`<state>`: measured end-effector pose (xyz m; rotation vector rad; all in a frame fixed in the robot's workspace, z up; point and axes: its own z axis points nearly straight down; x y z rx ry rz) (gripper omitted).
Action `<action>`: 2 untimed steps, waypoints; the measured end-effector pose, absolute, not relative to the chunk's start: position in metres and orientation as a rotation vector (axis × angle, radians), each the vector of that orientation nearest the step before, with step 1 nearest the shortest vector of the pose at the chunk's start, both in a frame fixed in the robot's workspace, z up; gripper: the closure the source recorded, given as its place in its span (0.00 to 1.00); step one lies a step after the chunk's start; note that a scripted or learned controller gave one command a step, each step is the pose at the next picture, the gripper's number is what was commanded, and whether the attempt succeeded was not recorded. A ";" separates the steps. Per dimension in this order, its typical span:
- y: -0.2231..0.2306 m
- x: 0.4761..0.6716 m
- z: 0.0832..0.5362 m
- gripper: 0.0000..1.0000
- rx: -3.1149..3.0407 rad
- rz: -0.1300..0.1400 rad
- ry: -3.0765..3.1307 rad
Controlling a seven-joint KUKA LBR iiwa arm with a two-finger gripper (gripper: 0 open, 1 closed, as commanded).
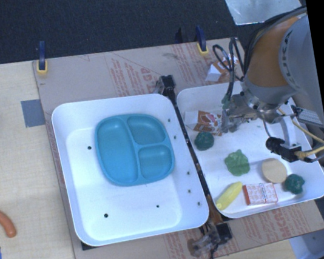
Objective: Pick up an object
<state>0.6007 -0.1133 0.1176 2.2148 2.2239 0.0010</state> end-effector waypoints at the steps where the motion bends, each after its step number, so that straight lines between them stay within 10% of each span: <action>1: -0.200 0.584 0.187 0.00 2.219 -0.002 2.223; 2: -0.134 0.656 0.112 0.00 2.218 -0.003 2.231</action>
